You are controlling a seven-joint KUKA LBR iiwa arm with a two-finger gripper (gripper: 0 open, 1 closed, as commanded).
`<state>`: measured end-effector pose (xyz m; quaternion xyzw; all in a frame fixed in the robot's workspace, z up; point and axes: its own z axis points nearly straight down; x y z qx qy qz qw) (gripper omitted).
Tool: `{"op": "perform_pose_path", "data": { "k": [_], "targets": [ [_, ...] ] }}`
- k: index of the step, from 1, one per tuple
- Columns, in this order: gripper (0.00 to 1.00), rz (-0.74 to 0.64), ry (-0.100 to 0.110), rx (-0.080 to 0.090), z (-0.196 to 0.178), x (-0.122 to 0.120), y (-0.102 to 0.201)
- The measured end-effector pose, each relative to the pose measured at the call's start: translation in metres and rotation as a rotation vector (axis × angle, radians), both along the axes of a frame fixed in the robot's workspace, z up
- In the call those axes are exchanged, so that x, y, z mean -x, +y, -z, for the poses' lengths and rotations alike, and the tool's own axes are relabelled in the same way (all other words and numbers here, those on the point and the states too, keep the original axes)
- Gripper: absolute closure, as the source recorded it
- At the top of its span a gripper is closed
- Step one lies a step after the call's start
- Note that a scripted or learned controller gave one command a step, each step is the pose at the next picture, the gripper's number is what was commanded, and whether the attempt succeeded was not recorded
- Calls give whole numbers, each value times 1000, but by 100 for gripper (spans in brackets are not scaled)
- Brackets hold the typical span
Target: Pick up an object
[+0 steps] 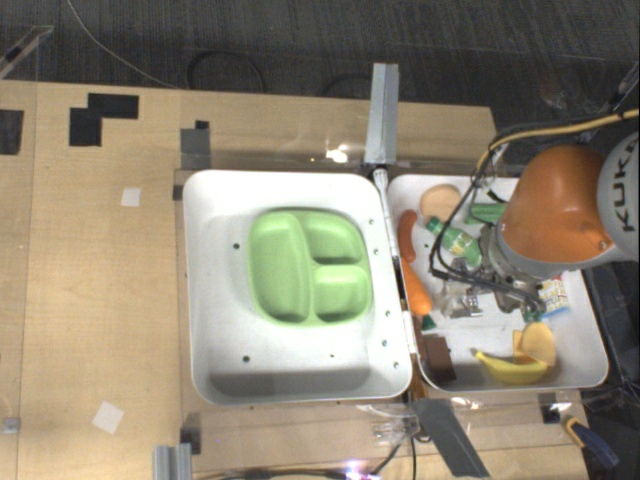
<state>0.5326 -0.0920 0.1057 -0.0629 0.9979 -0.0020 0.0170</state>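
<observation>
The arm's orange band hangs over the right bin, and my gripper reaches down into the middle of it, largely hidden under the wrist. Around it lie a green bottle, an orange carrot, a red sausage, a beige round piece, a banana, a brown block and a pale slice. Nothing is seen lifted off the bin floor.
The left bin holds a green divided plate. A grey post stands at the back where the bins meet. Black cables loop off the wrist over the right bin. Wooden benchtop extends to the left.
</observation>
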Motion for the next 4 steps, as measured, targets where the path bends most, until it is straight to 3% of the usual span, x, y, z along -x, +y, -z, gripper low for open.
{"op": "perform_pose_path", "data": {
  "k": [1, 2, 3, 4],
  "targets": [
    [100, -60, 14, 1, -111, -93, -18],
    [100, -268, 24, 5, -82, -123, -78],
    [100, -519, 21, 11, -74, -139, -114],
    [100, -849, 21, 17, -62, -134, -112]
  ]
}}
